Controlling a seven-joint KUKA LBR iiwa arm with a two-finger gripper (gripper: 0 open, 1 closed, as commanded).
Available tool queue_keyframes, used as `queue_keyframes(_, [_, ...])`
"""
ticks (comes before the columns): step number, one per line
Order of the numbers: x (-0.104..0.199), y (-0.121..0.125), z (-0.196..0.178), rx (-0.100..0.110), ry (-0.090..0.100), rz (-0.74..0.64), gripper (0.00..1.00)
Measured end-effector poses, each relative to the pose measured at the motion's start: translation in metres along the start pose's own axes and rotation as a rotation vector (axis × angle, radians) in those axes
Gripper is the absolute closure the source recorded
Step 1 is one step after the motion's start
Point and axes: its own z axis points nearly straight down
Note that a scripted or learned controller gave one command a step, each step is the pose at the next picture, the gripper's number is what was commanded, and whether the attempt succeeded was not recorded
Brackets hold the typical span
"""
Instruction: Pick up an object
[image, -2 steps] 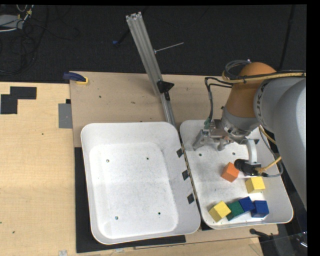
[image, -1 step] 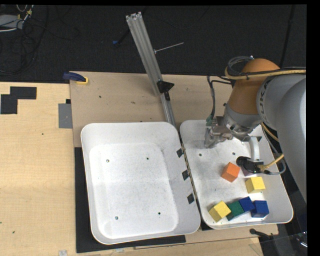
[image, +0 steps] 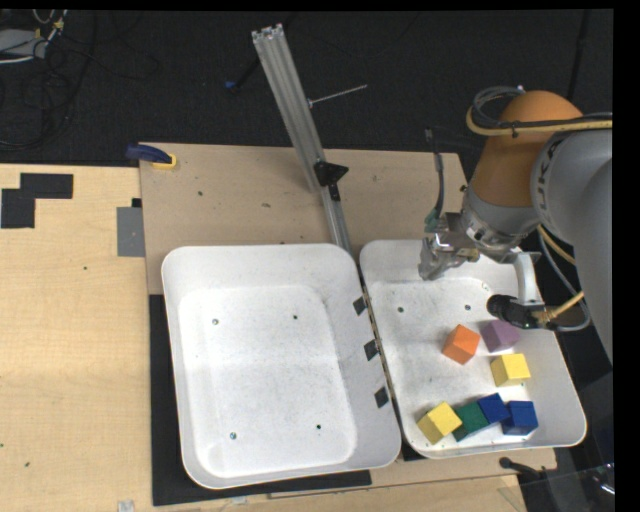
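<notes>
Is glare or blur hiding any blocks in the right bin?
Camera view: no glare on the right bin; orange block and yellow block read sharp; the two blue blocks sit close together in soft shadow; gripper slightly blurred.

Small foam blocks lying in right white bin (image: 400, 290): orange cube (image: 461, 343), purple (image: 499, 334), yellow (image: 511, 368), yellow (image: 439, 421), green (image: 470, 419), blue pair (image: 508, 413)

one fixed camera sits above the bench (image: 250, 190), looking down at a slant toward 12 o'clock. both bins, left (image: 262, 365) and right (image: 420, 300), lie at mid range; the arm (image: 520, 160) enters from 3 o'clock.
</notes>
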Motion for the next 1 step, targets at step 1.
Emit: queue_keyframes(1, [0.0007, 0.0017, -0.0429, 0.0, 0.0, -0.002, 1.0])
